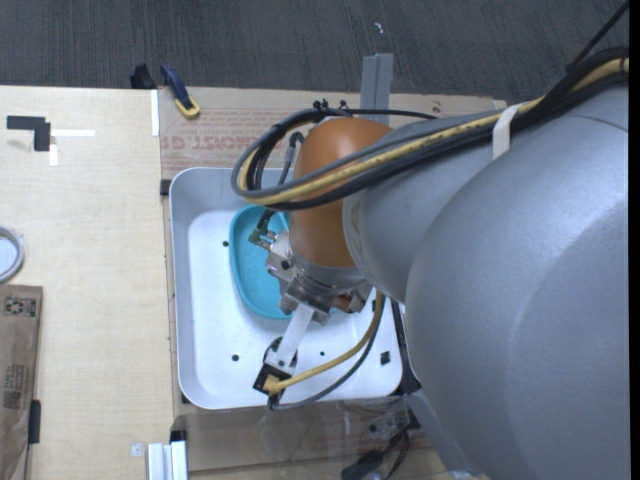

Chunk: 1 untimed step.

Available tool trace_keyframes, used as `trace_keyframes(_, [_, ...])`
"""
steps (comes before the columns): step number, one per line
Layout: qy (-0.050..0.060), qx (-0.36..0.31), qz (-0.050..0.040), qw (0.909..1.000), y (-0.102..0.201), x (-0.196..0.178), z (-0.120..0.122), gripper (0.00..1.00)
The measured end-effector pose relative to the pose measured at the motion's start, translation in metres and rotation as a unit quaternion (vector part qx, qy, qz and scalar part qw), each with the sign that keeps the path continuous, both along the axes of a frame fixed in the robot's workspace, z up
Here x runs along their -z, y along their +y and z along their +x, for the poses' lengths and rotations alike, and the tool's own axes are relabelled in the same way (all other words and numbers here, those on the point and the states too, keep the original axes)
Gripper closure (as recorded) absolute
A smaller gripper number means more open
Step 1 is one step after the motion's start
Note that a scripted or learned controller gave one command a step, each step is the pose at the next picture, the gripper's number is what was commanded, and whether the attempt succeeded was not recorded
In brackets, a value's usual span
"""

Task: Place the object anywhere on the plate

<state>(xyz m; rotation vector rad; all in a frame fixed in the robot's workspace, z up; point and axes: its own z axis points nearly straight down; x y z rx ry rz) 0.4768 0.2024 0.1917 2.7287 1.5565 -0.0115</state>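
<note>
A light blue plate [252, 268] lies in the white bin [200, 318], toward its upper middle. My grey arm with its orange band [330, 198] reaches in from the right and covers the plate's right half and most of the bin's right side. The gripper [305, 293] hangs below the orange band, right at the plate's right edge, and the wrist hides its tip. A white bracket with a black end [277, 360] and a yellow cable hang from the wrist over the bin floor.
Bare bin floor shows to the left of and below the plate. A blue and yellow clamp [180, 93] lies on the cardboard behind the bin. On the wooden bench at the left are a tape roll [8, 253] and a brown packet [20, 358].
</note>
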Motion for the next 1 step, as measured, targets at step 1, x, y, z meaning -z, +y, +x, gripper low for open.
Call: trace_keyframes(1, [-0.001,-0.084,0.0005,0.9965,0.0251,0.0029,0.0004,1.00])
